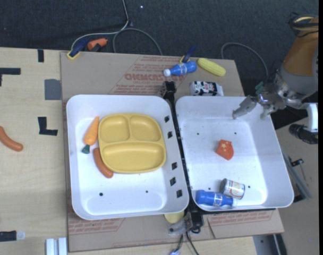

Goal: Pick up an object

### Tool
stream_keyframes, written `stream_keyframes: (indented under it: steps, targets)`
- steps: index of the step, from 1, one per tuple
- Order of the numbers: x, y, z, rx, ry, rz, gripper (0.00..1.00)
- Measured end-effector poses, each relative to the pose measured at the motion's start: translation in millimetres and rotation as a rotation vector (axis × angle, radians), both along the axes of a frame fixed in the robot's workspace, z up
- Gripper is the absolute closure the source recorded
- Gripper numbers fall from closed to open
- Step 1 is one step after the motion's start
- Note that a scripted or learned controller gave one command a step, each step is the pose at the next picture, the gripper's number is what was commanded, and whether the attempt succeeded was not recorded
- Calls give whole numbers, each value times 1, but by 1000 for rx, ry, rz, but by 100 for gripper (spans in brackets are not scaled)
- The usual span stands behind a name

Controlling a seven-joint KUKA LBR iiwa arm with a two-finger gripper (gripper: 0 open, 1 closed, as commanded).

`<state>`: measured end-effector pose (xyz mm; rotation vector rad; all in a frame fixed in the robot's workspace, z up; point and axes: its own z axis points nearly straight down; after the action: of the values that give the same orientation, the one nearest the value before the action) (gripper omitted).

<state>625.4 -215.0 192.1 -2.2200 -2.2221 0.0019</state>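
The gripper (255, 108) is seen at the upper right corner of the right bin (268, 158), reached in from the right on the grey arm (299, 62). Its two fingers are spread apart, one pointing left toward the bin's top wall, the other pointing down, and nothing is held between them. It is judged to be hovering over the rim, not yet lowered, so no pick has been made.

Candidate things are all below and left of the gripper, inside the same bin. A red wedge-shaped piece (224, 149) lies nearest, below and slightly left, alone on bare floor, so it is judged the easiest target: room is left on every side for the fingers. Farther below, near the bin's lower wall, a small can (233, 188) lies on its side, touching or just beside a blue bottle (213, 198); that pair is crowded together against the wall, and a clean grasp is judged harder there.

Well to the left of the gripper, in the left bin (82, 195), a yellow divided plate (132, 142) is set, with a carrot (91, 131) and a sausage (102, 162) lying along its left side.

Above and left of the gripper, outside the bins on the table (23, 89), a blue bottle-like toy (181, 69), a corn cob (211, 66) and a small black-and-white pack (206, 88) are lying. Another sausage (8, 138) lies far left.
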Motion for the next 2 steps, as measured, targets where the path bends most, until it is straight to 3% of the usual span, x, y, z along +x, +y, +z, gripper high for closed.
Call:
stream_keyframes:
  steps: [1,2]
  targets:
    - [-41,84,-100,6,10,4,0]
    - [-72,87,-105,-4,-12,0,0]
